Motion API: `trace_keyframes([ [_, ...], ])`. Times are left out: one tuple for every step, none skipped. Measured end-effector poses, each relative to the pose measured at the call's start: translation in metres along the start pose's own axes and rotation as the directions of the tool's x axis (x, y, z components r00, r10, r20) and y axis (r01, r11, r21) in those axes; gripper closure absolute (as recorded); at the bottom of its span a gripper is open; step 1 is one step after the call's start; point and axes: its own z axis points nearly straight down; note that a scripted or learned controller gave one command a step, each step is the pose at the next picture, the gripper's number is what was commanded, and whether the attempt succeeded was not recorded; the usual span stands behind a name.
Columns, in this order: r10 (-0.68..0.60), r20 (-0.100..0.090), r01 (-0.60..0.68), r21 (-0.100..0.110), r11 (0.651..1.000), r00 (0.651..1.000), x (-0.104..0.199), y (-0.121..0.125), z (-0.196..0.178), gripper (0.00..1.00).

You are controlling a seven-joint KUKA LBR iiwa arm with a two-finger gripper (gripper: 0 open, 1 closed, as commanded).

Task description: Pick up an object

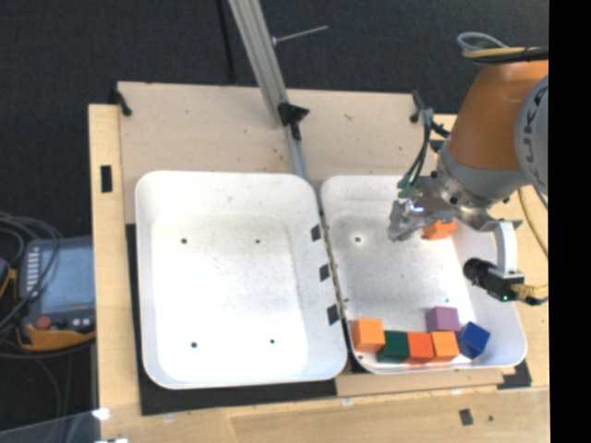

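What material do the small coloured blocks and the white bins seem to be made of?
The coloured blocks look like painted wood or solid plastic: flat, matte colours and sharp edges with no gloss. Which of the two, the view leaves open. The white bins look like moulded plastic: rounded corners, a thin raised rim and a smooth, slightly scuffed surface.

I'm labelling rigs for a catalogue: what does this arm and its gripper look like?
The arm is a thick rounded body, grey with a broad orange band above the wrist. A grey metal two-finger gripper sits below it, with thin dark and green cables running alongside. A small black module with a green light hangs beside the wrist.
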Motion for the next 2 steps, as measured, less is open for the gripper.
trace_keyframes([
  [0.001, 0.001, -0.001, 0.004, 1.0, 1.0, 0.051, 0.002, 0.012, 1.0],
  [0.002, 0.0, -0.002, 0.005, 1.0, 1.0, 0.096, -0.004, 0.016, 1.0],
])
